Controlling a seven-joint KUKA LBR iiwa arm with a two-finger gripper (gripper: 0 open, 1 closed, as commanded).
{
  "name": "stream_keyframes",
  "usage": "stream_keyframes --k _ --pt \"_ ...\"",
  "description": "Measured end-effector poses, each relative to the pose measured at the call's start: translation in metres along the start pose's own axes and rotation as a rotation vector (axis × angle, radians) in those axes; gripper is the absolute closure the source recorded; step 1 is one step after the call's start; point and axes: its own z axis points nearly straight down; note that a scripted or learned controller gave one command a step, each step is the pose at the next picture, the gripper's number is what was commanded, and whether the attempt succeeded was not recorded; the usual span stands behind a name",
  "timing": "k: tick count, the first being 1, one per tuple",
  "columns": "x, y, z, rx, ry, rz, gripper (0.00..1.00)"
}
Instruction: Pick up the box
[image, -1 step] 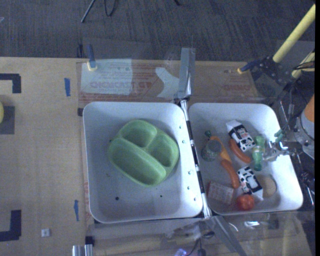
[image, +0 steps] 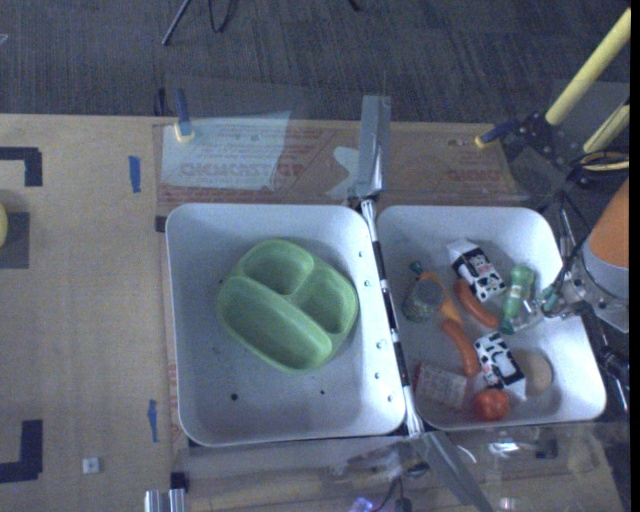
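Two small white boxes with black cow patches lie in the right bin (image: 570, 400). One box (image: 477, 271) is toward the back, the other box (image: 497, 360) toward the front. A flat pinkish packet (image: 440, 385) lies at the bin's front left. My gripper (image: 551, 300) hangs low over the right side of this bin, just right of a green bottle (image: 517, 293) and between the two boxes. It touches neither box. The grey wrist with its orange band (image: 612, 235) enters from the right edge.
Around the boxes lie two orange carrots (image: 462, 340), a red tomato (image: 490, 404), a tan potato (image: 538, 372) and a grey can (image: 424, 299). The left bin (image: 200, 400) holds a green divided plate (image: 288, 303). A metal rail (image: 385, 310) separates the bins.
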Motion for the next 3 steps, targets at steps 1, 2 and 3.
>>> stream_keyframes --k 1,2,3 --pt "0.027 0.042 0.008 -0.028 -0.017 0.237 0.0" --pt "0.071 0.047 0.009 -0.032 -0.014 0.373 0.0" --pt "0.095 0.022 0.011 -0.031 -0.012 0.421 0.0"
